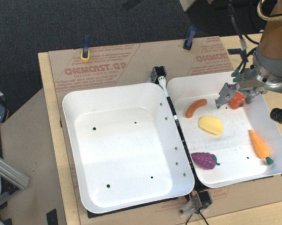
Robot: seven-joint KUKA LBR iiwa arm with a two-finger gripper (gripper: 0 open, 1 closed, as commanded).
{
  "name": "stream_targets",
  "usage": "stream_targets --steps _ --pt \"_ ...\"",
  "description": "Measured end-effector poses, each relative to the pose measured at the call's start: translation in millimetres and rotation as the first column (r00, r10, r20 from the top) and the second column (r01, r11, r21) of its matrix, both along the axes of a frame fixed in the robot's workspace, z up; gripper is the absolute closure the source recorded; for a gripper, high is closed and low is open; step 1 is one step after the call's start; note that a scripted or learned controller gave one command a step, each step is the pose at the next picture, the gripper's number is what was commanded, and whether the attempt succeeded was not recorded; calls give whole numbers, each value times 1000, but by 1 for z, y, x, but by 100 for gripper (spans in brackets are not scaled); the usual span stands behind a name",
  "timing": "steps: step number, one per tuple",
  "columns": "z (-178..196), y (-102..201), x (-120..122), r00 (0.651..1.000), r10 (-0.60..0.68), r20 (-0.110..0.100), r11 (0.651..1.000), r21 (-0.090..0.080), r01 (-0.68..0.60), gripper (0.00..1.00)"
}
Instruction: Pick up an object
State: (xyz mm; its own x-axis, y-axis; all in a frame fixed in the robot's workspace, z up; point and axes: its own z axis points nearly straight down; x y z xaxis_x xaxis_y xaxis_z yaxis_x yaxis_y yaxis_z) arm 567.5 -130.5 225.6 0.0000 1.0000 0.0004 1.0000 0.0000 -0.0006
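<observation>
Two white bins sat side by side on a brown cardboard sheet (pixel 124 60) printed with red lettering, which a blue clamp (pixel 189 37) and a yellow-and-blue clamp (pixel 85 51) pinned along its far edge. The left bin (pixel 83 142) showed only its bare floor with a few dark dots. The right bin (pixel 274 136) held all the objects. An orange sausage (pixel 195 108) lay near its far left corner, slanted. A yellow lemon-like piece (pixel 211 125) sat just in front of it, toward the bin's middle. A purple grape bunch (pixel 205 160) rested close to the near left wall, and a carrot (pixel 260 146) with a green tip lay along the right side, pointing toward the near edge. The arm (pixel 275 42) came in from the right, its orange band above the grey wrist. The gripper (pixel 233 97) hung over the far part of the right bin, to the right of the sausage and well apart from the carrot. A red-orange item (pixel 237 101) showed at the gripper's tips, seemingly between the fingers, though the view was too coarse to say whether they were clamped on it or merely around it, or whether it touched the bin floor. A black strip (pixel 176 125) ran between the two bins.
</observation>
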Motion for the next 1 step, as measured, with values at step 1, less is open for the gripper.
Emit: stream_targets --steps 1 --pt "-94 21 -92 1000 -2 -16 1000 5 2 0"
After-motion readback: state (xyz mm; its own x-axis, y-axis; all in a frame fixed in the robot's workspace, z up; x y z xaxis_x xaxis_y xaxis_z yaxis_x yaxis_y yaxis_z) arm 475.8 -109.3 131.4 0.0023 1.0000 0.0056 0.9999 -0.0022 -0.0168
